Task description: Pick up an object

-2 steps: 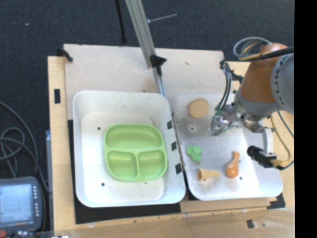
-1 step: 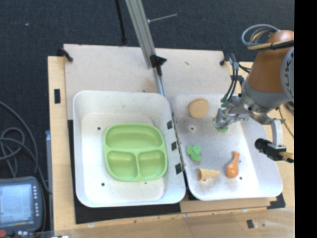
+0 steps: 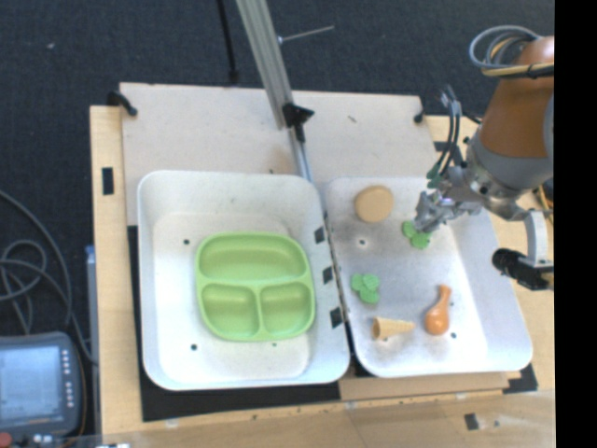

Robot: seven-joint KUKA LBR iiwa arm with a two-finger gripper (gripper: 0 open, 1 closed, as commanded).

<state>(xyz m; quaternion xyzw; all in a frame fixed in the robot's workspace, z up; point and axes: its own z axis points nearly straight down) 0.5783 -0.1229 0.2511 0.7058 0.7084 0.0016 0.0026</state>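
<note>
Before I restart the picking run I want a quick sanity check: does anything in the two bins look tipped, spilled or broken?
Nothing stands out. The green divided plate lies flat in the left bin. In the right bin the round tan piece, two small green pieces, cone and orange piece lie apart, unbroken.

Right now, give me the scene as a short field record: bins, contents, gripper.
left bin: holds a light green plastic divided tray
right bin: round tan disc, small green piece mid-bin, tan cone, orange pear-shaped toy, green piece under the gripper
gripper: low over right bin, at that green piece; grasp unclear
</note>
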